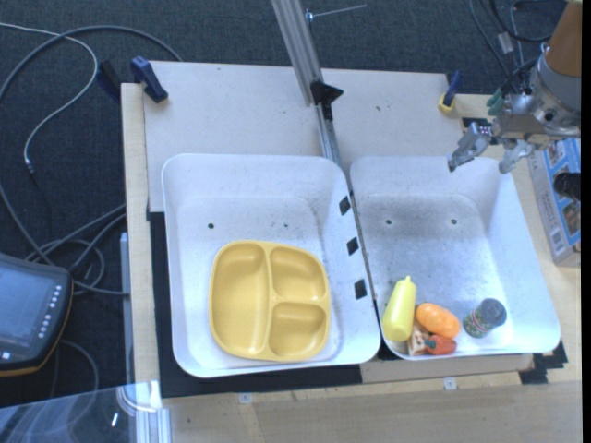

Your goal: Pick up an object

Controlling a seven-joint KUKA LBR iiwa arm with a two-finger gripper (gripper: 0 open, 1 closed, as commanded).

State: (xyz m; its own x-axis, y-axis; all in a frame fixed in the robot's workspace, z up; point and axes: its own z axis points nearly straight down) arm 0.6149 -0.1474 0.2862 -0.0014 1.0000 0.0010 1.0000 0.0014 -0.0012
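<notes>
Along the near edge of the right bin (517,247) we see a yellow bottle (400,309) lying lengthwise toward the far side, an orange (437,319) and a small can (484,317) beside it. Our gripper (488,151) hangs above the bin's far rim, fingers spread and bare.

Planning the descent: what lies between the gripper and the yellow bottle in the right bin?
In the camera view, just bare speckled floor of the right bin separates the gripper from the yellow bottle.
</notes>
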